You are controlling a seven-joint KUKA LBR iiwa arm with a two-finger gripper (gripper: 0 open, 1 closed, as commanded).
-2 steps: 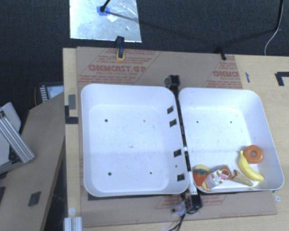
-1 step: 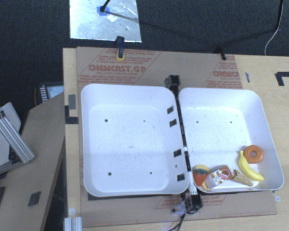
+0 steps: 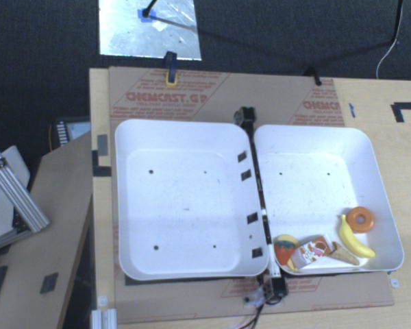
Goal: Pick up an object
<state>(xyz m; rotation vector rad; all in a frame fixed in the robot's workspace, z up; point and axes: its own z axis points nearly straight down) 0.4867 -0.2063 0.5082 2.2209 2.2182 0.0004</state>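
Now, pincer: how far it is opened, and any hold, cannot be told.
Right bin: banana, orange ring, red-and-white carton and round orange fruit are clustered at its near edge.
Left bin: set beside it on the bench.

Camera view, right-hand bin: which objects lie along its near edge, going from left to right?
Orange-red round fruit → white and red packet → banana → orange doughnut, all in the right bin. A small tan piece beside the banana overlaps it, so I left it out.
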